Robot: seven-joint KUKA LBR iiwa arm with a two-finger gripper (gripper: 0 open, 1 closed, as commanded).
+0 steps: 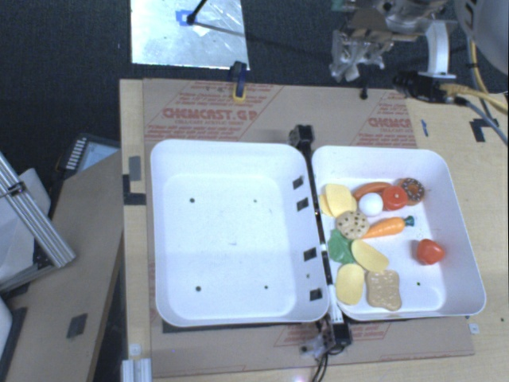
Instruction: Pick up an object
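I see my gripper [355, 58] raised beyond the toy-food bin [453, 205] (finger state I cannot tell).

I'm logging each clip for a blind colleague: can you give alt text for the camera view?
The gripper hangs above the bench, beyond the far edge of two white bins, holding nothing. The right bin holds toy food bunched at its left side, including a carrot, a cookie, a white egg and toast; a red tomato sits apart.
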